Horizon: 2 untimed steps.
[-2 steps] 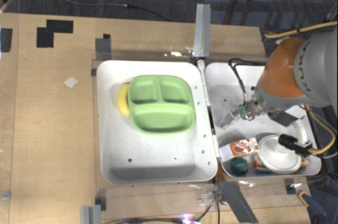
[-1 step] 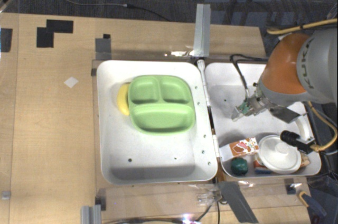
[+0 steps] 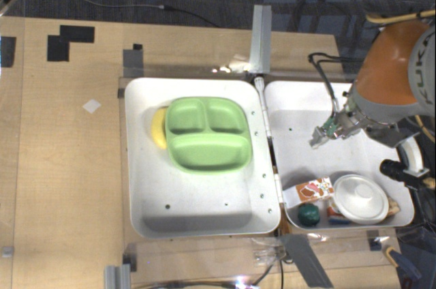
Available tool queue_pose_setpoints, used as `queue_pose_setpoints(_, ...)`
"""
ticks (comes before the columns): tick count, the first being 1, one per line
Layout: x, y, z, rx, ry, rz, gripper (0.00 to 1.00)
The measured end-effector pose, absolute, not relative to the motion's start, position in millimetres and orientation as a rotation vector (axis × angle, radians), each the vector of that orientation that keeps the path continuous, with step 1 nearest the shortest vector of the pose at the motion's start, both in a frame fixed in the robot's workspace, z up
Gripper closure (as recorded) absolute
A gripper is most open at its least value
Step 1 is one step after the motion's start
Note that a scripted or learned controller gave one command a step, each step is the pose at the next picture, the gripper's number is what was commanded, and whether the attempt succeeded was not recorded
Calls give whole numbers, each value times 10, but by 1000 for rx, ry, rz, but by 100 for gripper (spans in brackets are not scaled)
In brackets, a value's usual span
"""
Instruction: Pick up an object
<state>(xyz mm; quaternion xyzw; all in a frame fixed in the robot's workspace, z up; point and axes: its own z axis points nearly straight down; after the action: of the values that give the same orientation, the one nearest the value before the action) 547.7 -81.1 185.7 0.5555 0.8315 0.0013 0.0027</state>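
3 small things are clustered in the near corner of the right bin (image 3: 293, 103): a white bowl (image 3: 360, 198), a green ball (image 3: 308, 214) and a printed packet (image 3: 314, 189). They lie below and toward the camera from the gripper (image 3: 325, 133), whose state cannot be told.

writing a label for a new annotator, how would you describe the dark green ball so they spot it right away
Look at the right-hand bin, then down to its near left corner. There a small dark green ball sits just below a red and white packet and left of a white bowl. It is the one round, dark green thing in that cluster.
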Motion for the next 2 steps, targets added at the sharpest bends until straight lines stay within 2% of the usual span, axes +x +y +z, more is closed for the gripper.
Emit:
queue_pose_setpoints(1, 5475, -810, 1852, 1742, 2609, 3, 0)
queue_pose_setpoints(2, 5003, -1439, 887, 1894, 2490, 8, 0)
